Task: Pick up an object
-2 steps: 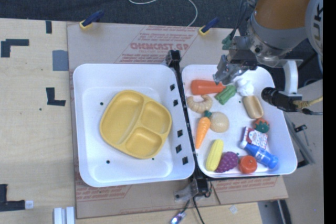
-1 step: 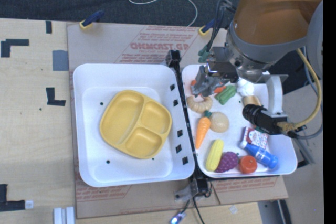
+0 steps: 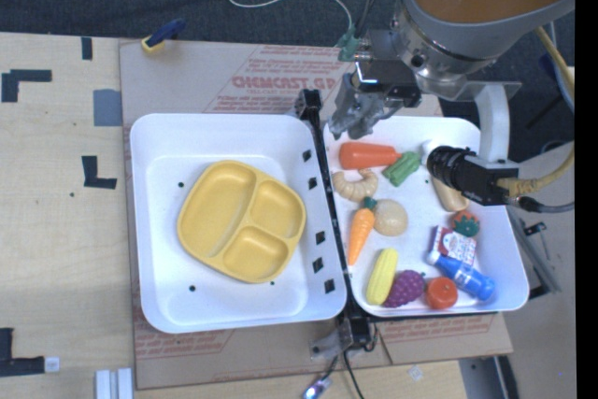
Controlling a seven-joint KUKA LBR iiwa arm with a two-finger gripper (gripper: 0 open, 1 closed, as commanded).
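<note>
Nearest, toy food crowds the right bin (image 3: 512, 243): purple grapes (image 3: 405, 287), corn (image 3: 381, 275), a small carrot (image 3: 360, 232). The left bin (image 3: 149, 201) holds a yellow divided plate (image 3: 241, 220). Farther off, the gripper (image 3: 360, 119) hangs above a large carrot (image 3: 366, 154); red cardboard lettering beyond is unreadable.

A yellow divided plate (image 3: 242, 220) lies in the left white bin (image 3: 149, 201). Both bins rest on a cardboard sheet (image 3: 252, 79) on the counter (image 3: 56, 201). Beyond the plate, a yellow-and-blue clip (image 3: 162, 35) sits at the cardboard's far left corner, and a thin white cable (image 3: 271, 3) runs beyond its far edge.
</note>
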